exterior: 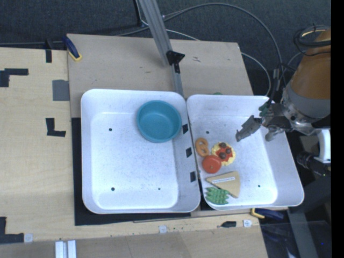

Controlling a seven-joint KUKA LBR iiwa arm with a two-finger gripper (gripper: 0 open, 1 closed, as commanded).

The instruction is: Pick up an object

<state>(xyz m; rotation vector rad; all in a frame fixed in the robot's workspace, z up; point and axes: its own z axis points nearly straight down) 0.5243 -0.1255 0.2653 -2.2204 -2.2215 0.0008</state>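
On the bench, the right bin [279, 160] places the claw [257, 129] (fingers spread, holding nothing) up and right of the tomato [211, 164].

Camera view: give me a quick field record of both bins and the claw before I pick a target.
left bin: blue bowl near its upper right corner
right bin: small toy foods clustered at its lower left
foods: pretzel, yellow piece with dark toppings, red tomato, tan wedge, green leafy piece
claw: over the right bin, right of the foods, nothing visible between its fingers
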